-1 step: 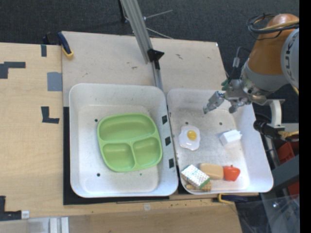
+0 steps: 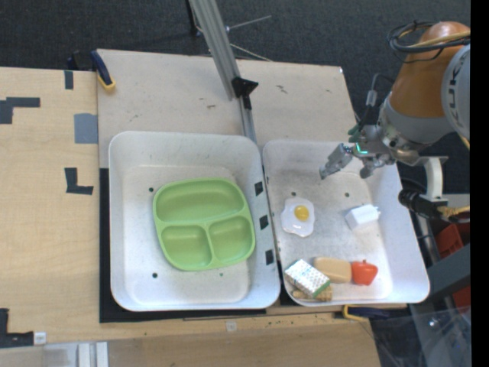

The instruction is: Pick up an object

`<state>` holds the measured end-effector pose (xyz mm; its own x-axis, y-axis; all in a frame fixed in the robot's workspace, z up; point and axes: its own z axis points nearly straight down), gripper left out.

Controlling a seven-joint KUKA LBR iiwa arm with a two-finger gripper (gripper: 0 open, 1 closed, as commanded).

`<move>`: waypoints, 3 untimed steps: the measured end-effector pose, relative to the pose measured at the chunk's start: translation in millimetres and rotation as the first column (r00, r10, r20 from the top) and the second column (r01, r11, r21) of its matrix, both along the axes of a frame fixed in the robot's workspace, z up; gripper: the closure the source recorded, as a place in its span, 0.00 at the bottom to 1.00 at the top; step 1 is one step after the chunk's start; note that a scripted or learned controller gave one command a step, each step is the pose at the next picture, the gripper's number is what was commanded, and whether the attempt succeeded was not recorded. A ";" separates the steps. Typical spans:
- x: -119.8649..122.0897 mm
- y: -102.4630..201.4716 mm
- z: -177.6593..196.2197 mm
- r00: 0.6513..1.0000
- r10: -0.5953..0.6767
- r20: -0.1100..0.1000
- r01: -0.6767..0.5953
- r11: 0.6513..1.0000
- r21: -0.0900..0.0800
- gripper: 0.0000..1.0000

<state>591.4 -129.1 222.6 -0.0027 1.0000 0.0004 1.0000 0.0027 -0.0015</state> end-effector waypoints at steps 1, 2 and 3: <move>1.5 7.5 -46.8 1.000 -0.001 -0.005 0.001 1.000 0.000 0.00; -5.5 1.0 -95.6 1.000 -0.002 -0.005 0.002 1.000 -0.001 0.00; -4.9 1.2 -133.5 1.000 -0.002 0.002 0.002 1.000 -0.002 0.00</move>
